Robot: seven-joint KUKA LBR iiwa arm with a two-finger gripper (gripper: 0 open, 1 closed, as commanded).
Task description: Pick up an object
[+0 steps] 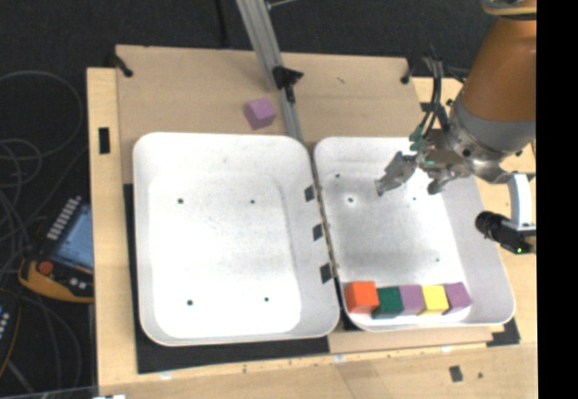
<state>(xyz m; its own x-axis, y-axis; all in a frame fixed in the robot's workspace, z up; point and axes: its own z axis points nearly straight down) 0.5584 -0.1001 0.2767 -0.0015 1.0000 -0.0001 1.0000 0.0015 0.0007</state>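
- While the gripper hovers mid right bin, seemingly spread and empty, we see the blocks packed against the near wall.
- We fear fingers jamming between neighbours.

blocks along right bin's front wall

Two white bins, six blocks: one orange, one green, one yellow, three purple.
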